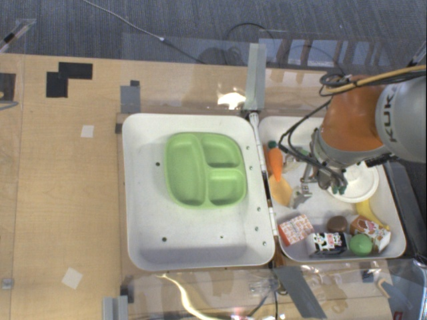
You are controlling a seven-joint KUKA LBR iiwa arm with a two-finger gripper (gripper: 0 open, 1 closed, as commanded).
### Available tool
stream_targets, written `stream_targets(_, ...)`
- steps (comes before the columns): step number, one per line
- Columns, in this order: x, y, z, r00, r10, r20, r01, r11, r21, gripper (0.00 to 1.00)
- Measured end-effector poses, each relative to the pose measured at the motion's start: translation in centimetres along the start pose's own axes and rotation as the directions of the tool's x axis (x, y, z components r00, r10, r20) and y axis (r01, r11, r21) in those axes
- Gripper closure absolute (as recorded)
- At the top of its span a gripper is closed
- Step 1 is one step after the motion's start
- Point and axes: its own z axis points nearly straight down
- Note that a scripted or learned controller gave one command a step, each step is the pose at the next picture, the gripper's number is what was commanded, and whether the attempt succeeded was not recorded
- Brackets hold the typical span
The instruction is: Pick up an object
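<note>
Gripper (308,193) over right bin (399,245) — can't tell grip state. Yellow wedge (281,191) lies just at its 9 o'clock, long axis approx 11–5.

A pale wooden surface (60,199) is carrying black tape marks (67,77); grey carpet (167,5) is stretching beyond, glare (231,100) glinting.

Single fixed camera above bench (60,199), looking down aslant on both bins (143,245)
</note>
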Motion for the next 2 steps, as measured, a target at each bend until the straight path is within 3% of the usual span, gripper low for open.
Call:
stream_targets(1, -0.3, -6.5, 0.1, 1.0, 0.031, 0.0, -0.031, 0.999, 0.004, 0.0)
stream_targets(2, -6.3, -2.4, 0.3, 0.978, -0.207, -0.002, 0.207, 0.978, -0.002, 0.0)
